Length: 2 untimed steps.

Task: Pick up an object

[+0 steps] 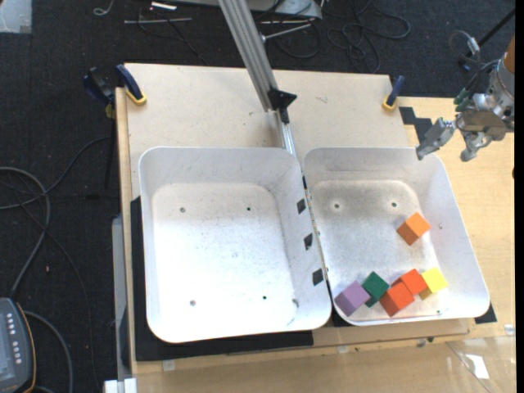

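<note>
The gripper hangs spread and holding nothing above the right bin's far right corner. Inside that bin an orange block sits alone, with purple, green, red-orange and yellow blocks clustered at the near edge. The pale wooden bench stands on dark carpet strewn with cables.

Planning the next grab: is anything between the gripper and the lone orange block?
Nothing visible. The gripper, open, hangs above the right bin's far corner; the orange block lies apart from the others, only bare bin floor between.
</note>
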{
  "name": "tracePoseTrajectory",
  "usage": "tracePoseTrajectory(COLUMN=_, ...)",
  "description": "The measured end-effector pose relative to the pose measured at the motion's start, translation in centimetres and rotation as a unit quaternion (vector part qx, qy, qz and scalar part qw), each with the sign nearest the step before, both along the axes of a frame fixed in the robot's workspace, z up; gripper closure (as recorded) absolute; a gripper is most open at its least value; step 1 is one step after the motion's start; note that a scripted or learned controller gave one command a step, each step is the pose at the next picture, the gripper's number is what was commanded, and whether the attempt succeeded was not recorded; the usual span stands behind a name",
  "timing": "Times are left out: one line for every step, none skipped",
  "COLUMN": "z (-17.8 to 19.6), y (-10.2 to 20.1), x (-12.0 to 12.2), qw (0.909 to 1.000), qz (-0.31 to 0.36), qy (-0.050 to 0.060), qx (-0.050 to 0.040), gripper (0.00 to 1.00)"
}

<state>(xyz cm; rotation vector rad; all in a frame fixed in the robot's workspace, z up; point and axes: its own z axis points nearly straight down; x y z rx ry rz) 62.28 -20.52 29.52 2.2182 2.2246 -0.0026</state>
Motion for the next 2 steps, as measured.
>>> tracePoseTrajectory(z=-19.8, y=-1.4, x=-1.1, qw=1.0, qz=-0.002, qy=0.003, qx=0.0014, gripper=0.0)
tracePoseTrajectory(z=-19.9, y=-1.6, x=-5.5, qw=1.0, qz=-0.002, qy=-0.001, qx=-0.0003, gripper=0.0)
